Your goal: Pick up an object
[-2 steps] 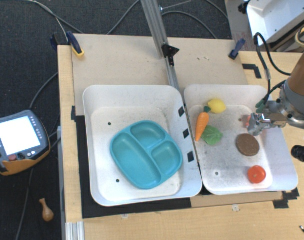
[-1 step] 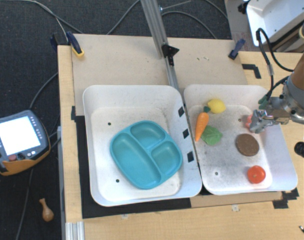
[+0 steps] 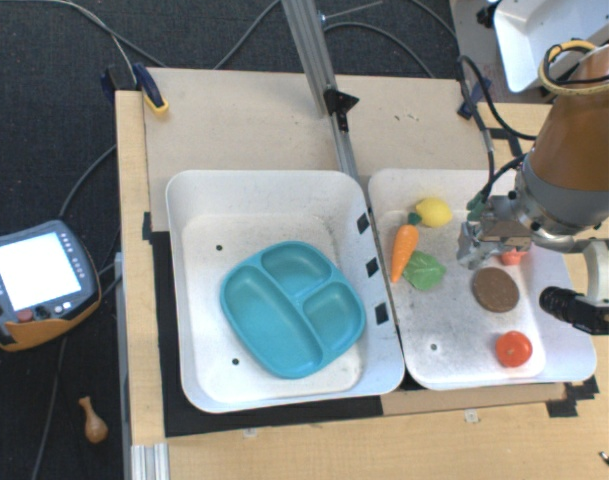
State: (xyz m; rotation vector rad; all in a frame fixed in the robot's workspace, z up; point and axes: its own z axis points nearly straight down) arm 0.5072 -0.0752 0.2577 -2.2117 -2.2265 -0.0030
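**Toy food crowds the right bin**

The gripper (image 3: 481, 243) hangs over the right bin (image 3: 439, 363); I cannot tell its grip. Close by lie a lemon (image 3: 432, 212), carrot (image 3: 403, 251), green leaf (image 3: 424, 271), brown disc (image 3: 495, 290) and tomato (image 3: 513, 348). A blue plate (image 3: 293, 308) fills the left bin (image 3: 199, 268).

A handheld control pendant with a bright white screen and orange underside (image 3: 32, 283) lies on the dark carpet at nine o'clock. A small brown wooden peg (image 3: 91, 420) sits at seven o'clock. A blue-and-yellow clamp (image 3: 151, 90) grips the bench corner at eleven o'clock.
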